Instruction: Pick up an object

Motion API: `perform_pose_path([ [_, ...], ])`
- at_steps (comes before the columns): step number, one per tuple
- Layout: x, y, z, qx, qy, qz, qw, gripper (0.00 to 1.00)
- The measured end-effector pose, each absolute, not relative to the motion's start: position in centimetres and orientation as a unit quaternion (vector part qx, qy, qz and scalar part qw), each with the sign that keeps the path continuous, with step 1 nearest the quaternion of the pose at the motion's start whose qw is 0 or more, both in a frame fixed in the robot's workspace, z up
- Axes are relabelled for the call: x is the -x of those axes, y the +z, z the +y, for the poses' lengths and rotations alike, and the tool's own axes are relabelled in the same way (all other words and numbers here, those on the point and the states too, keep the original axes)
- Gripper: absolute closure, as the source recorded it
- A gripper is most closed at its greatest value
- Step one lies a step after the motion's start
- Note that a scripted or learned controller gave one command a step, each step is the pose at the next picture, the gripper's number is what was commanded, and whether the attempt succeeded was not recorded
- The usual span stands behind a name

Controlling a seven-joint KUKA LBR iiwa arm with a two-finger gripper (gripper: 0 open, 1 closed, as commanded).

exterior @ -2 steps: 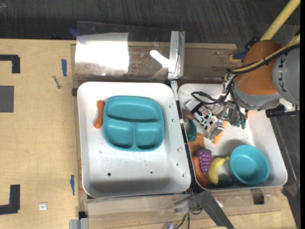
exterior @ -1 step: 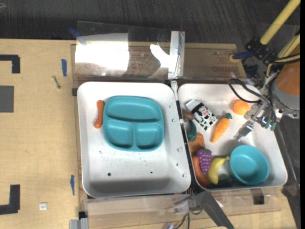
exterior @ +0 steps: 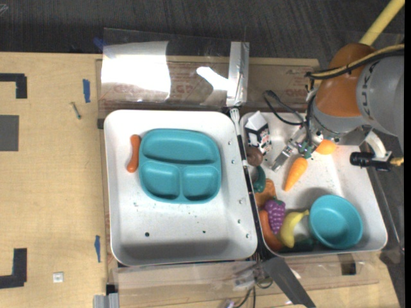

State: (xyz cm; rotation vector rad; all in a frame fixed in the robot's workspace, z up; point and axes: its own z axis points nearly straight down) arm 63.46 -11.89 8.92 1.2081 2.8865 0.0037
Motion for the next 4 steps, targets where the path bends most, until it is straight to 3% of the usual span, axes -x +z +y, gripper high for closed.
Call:
perform_pose_path([
  [1,-59.6,8.8,-9.8,-0.481,0.0013,0.876,0.003,0.00],
  [2,-57.4,13.1,-11.4,-0.471,0.0008,0.882,0.003,0.00],
  [3,-57.3,10.5,-10.5,-0.497,0.0069,0.868,0.023,0.00],
  [4,-58.8,10.4,-9.9,-0.516,0.0087,0.856,0.017,0.00],
])
